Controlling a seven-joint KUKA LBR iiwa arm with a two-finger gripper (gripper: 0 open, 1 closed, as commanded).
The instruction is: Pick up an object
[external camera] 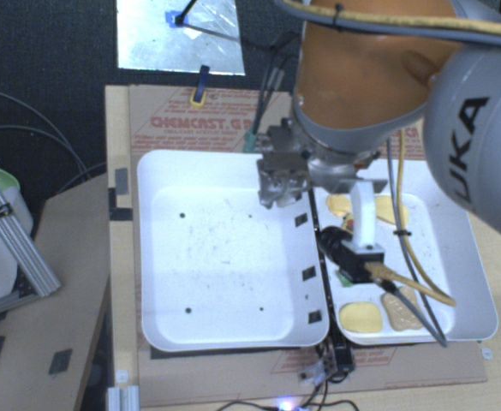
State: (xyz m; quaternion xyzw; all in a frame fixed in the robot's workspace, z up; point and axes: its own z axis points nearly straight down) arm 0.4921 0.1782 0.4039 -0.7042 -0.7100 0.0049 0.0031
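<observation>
Hovering jaws (282, 197) over left bin (224, 255), fingers unclear

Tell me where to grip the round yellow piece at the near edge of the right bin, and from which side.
Grip the round yellow piece across its width, coming straight down from above. It lies flat on the floor of the right bin, so probably only its edges offer a hold. The tan piece sits close on its right and the bin's near rim is close too, so the fingers may fit best at its near-left and far-right edges.
</observation>
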